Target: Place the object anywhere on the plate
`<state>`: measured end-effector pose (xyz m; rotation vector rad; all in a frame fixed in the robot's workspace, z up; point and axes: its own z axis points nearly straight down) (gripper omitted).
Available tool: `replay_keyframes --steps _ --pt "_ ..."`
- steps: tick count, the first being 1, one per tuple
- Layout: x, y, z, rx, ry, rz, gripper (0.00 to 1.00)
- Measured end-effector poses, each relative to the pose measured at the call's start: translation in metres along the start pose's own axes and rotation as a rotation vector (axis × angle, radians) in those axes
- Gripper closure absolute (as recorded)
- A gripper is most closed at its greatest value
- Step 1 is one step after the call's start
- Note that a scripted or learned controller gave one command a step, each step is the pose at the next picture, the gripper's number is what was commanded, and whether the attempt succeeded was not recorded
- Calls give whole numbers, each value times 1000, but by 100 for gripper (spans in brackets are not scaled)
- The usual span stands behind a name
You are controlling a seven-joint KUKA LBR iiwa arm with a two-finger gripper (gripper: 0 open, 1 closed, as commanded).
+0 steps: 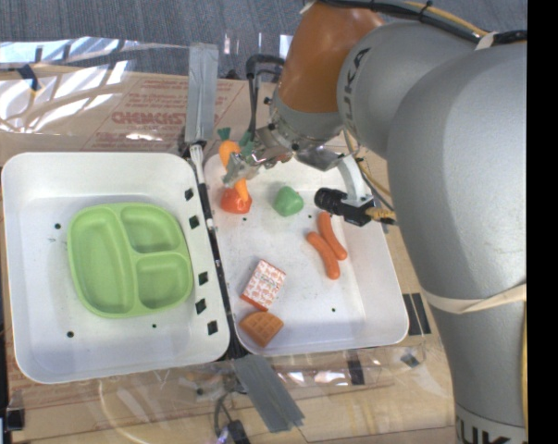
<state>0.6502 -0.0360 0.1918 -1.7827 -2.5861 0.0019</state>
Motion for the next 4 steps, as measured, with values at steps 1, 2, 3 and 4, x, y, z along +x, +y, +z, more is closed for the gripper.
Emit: replay_keyframes --steps 1,2,3,4 --pt "27 17 -7 -1 -1 -135 100" --pt "142 0 -24 3 2 10 100" --pt "142 0 -33 6 1 6 100" --pt "142 0 -33 6 1 6 0"
